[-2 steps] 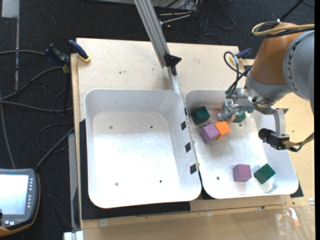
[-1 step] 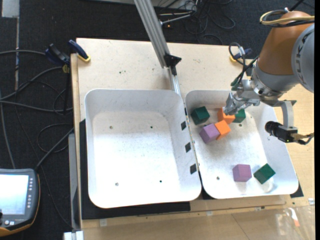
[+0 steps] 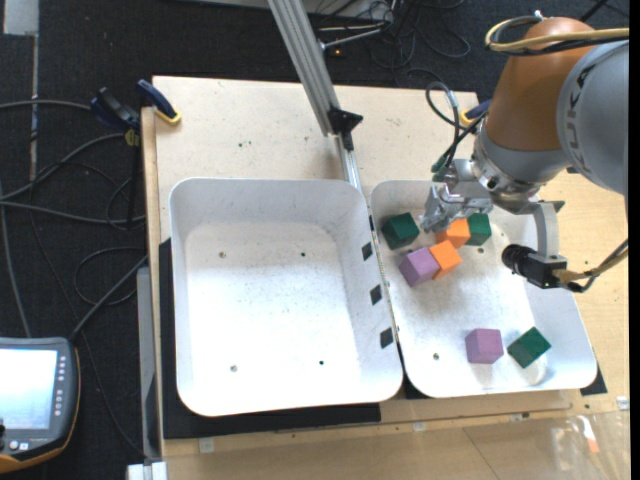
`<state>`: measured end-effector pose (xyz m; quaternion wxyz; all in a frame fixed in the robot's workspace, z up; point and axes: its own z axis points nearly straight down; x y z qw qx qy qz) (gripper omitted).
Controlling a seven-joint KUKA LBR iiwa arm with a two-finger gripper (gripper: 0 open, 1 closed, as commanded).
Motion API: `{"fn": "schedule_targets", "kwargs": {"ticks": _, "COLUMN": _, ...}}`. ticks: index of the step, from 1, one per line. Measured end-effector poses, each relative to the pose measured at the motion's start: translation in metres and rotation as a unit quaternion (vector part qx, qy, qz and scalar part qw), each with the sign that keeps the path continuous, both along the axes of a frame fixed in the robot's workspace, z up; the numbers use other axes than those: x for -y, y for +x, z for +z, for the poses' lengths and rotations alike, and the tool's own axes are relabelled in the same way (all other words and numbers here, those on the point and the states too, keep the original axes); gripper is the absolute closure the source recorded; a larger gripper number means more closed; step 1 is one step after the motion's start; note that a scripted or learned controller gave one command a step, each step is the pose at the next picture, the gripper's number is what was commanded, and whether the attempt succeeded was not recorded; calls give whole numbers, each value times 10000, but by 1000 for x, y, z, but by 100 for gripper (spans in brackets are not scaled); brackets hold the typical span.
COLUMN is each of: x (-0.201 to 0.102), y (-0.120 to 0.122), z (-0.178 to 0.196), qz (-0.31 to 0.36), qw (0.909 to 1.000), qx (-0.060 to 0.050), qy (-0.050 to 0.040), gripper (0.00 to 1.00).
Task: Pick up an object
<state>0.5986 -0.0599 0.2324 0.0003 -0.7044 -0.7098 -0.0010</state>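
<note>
Pincer [image 3: 442, 213] low over orange block [image 3: 446, 257]; grip state unreadable. Probably light, rigid; best pinched across flat opposite faces.

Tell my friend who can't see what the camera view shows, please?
A grey and orange robot arm reaches in from the right, its gripper low over a cluster of green, orange and purple blocks at the far end of the right bin. A purple block and a green block sit nearer the front; the left bin stands beside it.
</note>
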Motion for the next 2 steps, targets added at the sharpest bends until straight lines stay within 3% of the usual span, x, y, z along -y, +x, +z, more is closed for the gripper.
{"fn": "schedule_targets", "kwargs": {"ticks": 2, "x": -107, "y": -6, "z": 10, "qz": 4, "qw": 10000, "qx": -2, "qy": 0, "gripper": 100}}
